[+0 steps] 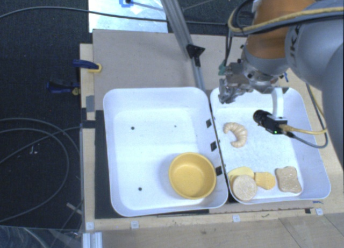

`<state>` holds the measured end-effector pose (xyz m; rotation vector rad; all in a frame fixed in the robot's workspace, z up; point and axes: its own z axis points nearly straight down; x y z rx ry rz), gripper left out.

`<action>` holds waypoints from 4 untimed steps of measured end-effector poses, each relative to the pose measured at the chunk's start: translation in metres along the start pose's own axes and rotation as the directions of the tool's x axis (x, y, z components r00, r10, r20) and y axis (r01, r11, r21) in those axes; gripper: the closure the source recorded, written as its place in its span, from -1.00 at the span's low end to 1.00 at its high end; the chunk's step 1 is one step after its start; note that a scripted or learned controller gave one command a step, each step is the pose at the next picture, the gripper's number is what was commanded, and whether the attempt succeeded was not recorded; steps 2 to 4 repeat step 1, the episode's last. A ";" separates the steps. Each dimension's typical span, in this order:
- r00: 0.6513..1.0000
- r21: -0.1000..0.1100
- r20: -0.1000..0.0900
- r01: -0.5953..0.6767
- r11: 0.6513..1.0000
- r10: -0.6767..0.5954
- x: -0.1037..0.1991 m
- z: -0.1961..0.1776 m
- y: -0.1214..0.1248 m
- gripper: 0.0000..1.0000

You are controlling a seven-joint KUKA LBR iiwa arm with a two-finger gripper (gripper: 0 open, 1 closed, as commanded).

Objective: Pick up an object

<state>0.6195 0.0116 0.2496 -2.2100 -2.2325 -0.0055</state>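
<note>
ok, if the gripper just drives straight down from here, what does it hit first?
Likely bare floor of the right bin near its top-left corner. The gripper sits above the croissant in the picture, apparently off to one side of it, though depth is hard to judge from one view.

The grey, smooth-shelled robot arm (317,42) carried a rounded orange band (277,18) above its wrist. A yellow cable and a black cable (242,13) looped together at the band's nine o'clock side. Below the band sat a grey metal two-finger gripper (230,92) of blocky, bolted parts. At the gripper's four o'clock hung a white bracket (277,104) bearing a small black cylindrical unit (266,120), a yellow cable trailing from it toward three o'clock.
</note>
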 end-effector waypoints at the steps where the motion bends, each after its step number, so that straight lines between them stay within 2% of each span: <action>1: 1.000 0.002 0.000 0.001 1.000 -0.001 0.055 0.010 -0.007 1.00; 4: 1.000 0.002 0.000 0.001 1.000 -0.001 0.055 0.010 -0.007 1.00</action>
